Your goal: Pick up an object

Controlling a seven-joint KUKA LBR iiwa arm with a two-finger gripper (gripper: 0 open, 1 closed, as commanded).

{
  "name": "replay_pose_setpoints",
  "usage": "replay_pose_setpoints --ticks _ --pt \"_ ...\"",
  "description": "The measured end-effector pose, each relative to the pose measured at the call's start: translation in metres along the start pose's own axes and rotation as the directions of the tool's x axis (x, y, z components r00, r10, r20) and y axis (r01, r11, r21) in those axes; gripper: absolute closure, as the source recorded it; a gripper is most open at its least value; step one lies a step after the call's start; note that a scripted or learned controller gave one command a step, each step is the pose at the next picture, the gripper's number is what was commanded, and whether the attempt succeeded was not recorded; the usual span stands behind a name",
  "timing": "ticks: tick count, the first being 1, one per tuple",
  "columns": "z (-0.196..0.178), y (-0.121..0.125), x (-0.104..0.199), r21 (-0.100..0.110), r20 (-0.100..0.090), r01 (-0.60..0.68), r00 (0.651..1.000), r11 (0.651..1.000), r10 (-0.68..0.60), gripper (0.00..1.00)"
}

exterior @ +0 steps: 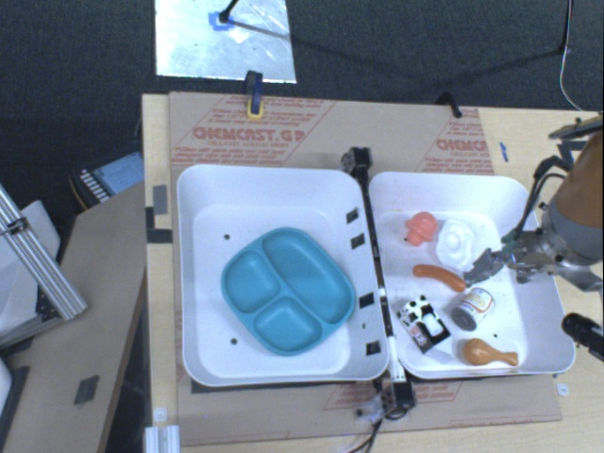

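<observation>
Claw [491, 264] blurred beside sausage [439, 276]; grip unreadable.

Grey arm with orange band [578, 196] cut off by right picture edge. Gripper [493, 260] blurred, finger state unreadable. Small black-and-white patterned object [422, 321], below-left of gripper, too small to identify.

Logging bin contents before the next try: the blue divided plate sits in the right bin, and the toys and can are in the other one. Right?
Not quite. The camera view shows the blue divided plate in the left bin. The toys and the can lie in the other one, the right bin, where the pincer is.
</observation>
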State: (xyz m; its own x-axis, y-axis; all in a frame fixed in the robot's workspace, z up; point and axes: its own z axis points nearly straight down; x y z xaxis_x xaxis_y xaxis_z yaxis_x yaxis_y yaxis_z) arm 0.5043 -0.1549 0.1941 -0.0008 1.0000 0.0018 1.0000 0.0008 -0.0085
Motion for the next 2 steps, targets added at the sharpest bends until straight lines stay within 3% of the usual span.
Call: replay_pose_setpoints --ticks 1,2 --pt "-0.004 0.003 0.000 -0.009 0.002 0.002 1.000 1.000 -0.002 0.00" --pt "0.058 0.004 0.004 -0.005 0.000 0.001 1.000 1.000 -0.001 0.00"
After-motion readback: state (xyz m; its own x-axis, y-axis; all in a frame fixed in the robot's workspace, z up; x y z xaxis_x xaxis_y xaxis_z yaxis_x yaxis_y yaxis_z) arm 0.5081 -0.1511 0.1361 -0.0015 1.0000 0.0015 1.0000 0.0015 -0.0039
